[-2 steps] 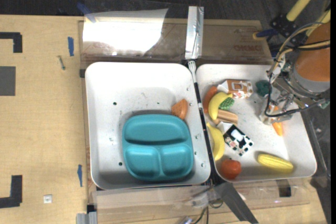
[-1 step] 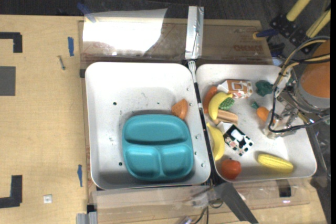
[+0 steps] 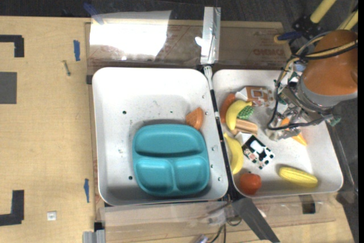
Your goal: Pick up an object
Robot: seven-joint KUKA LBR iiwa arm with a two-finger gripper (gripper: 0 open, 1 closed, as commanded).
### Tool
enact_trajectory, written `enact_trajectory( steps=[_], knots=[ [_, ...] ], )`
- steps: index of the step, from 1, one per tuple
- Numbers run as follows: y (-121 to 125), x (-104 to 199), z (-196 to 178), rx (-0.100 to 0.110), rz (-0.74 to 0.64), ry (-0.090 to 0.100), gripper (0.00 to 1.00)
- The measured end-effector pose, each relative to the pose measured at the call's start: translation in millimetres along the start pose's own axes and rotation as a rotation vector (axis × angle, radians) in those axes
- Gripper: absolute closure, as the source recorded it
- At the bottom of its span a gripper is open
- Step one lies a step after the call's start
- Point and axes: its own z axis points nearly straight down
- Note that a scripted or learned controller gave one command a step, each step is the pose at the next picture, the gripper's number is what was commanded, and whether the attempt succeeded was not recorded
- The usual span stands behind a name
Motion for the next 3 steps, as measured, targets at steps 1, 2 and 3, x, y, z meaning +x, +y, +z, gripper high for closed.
enact_trajectory(
  steps=[1,2,3],
  knots=[
    [-14.2,7.1,0.4,0.0,-0.024,0.001,0.0],
    [13.5,9.7,-0.2,-0.002,0.136,0.005,0.0],
    [-35.3,20.6,0.6,0.001,0.05,0.003,0.0]
  ],
)
